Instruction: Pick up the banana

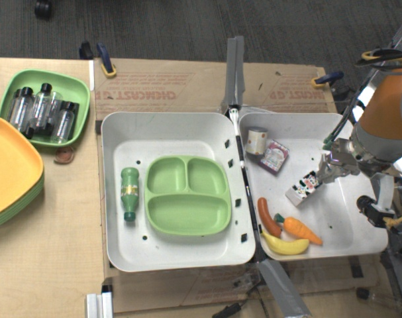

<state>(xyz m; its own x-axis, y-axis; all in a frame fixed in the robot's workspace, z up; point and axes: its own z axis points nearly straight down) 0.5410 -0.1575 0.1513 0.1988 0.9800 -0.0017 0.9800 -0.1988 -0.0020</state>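
In the right bin [343,240], at about seven o'clock of its floor, the banana [285,245] lies tucked against the front wall near the corner. An orange carrot [301,230] rests touching its upper side, and a red sausage-like toy [267,217] stands just beside it at eleven o'clock. The gripper [328,171] hangs well apart from the fruit, at roughly two o'clock from it, close above a small black-and-white box [303,189]; whether it is spread or closed I cannot tell, since the wrist blocks the tips (nothing visible is carried by it).

The chief risk, as I judge it, is crowding: a descent on the banana may catch the carrot or the red toy instead, or pinch two things together. The wall behind leaves little room on that side, so a tip could strike the rim and push the fruit aside. The box beneath could also be nudged when the arm sets off.
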